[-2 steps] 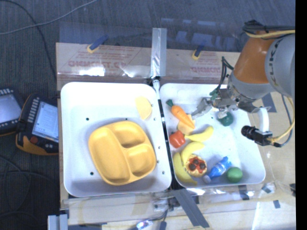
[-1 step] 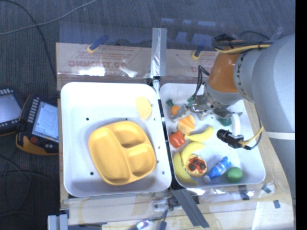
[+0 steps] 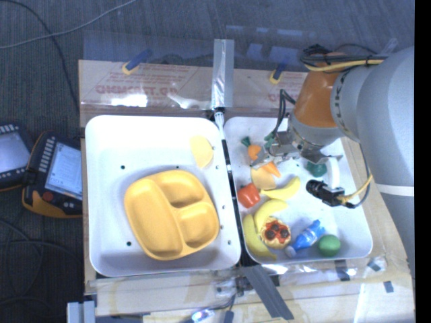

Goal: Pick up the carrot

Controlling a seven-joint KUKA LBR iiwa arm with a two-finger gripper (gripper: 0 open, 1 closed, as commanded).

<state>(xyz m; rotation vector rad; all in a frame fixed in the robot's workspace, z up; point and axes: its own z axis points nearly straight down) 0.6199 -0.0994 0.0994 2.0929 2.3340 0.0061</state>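
Note:
The carrot [image 3: 253, 151] is small and orange with a green top. It lies near the back left corner of the right bin [image 3: 350, 180], close to the divider. My gripper [image 3: 279, 145] hangs just to the right of the carrot, below the orange wrist band, low over the bin. Nothing can be seen held in it.
In front of the carrot lie a yellow-orange fruit [image 3: 264, 175], a red pepper [image 3: 248, 195], two bananas [image 3: 259, 222], a blue bottle [image 3: 308, 235] and a green lime [image 3: 328, 245]. A teal object [image 3: 316, 169] sits beside the gripper. The left bin holds a yellow divided plate [image 3: 173, 212] and a pale yellow piece [image 3: 201, 151].

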